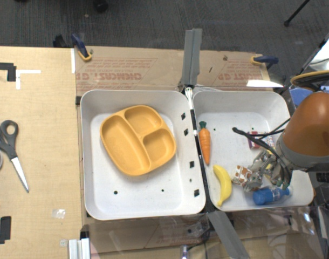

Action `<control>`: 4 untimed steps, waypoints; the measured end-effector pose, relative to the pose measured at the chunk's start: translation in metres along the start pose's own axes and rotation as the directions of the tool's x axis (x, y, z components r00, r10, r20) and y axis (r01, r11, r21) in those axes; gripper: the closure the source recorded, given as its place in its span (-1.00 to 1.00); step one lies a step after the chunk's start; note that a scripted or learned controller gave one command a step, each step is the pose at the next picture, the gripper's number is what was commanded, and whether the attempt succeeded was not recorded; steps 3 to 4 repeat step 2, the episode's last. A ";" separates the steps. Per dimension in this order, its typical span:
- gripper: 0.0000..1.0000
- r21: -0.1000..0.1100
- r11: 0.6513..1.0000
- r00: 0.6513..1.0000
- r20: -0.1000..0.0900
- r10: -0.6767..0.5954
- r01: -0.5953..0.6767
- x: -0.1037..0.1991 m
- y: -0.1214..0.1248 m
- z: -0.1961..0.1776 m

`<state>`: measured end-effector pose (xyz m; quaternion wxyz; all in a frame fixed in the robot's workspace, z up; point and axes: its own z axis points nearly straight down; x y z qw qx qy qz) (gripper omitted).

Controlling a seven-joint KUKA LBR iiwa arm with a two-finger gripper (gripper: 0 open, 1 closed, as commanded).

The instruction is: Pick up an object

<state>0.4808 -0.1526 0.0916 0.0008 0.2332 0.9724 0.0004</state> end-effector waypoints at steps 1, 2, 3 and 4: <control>1.00 0.002 0.991 0.991 -0.002 0.131 -0.131 0.012 0.047 -0.052; 1.00 0.004 0.977 0.977 -0.002 0.211 -0.211 -0.006 0.120 -0.168; 1.00 0.004 0.977 0.977 -0.002 0.211 -0.211 -0.006 0.120 -0.168; 1.00 0.004 0.977 0.977 -0.002 0.211 -0.211 -0.006 0.120 -0.168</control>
